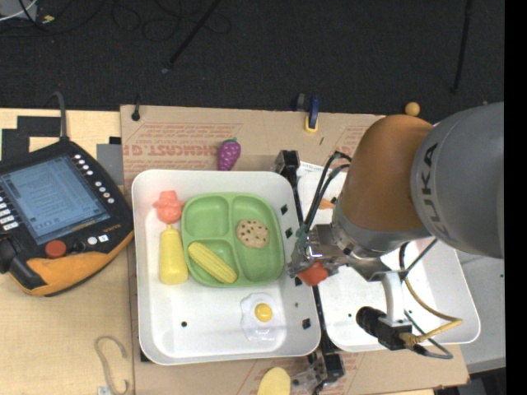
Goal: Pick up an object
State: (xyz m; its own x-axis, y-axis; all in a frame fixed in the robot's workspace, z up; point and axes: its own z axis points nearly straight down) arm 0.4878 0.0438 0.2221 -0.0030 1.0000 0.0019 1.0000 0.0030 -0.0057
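Note:
My gripper (308, 257) hangs over the divider between the two bins, at the right edge of the left bin (145, 319). A small red object (314, 275) sits right at its tip, touching or just under it; I cannot tell whether it is held. The left bin holds a green divided plate (247, 263) with a cookie (253, 234) and a corn cob (212, 262) on it. Beside the plate lie a yellow bottle (172, 256) and a pink-red toy (168, 207). A fried egg (263, 311) lies near the front.
The grey arm with its orange band (387, 179) covers much of the right bin (463, 323). Purple grapes (228, 153) lie behind the left bin and a yellow fruit (274, 381) in front of it. A control tablet (58, 212) rests at the left.

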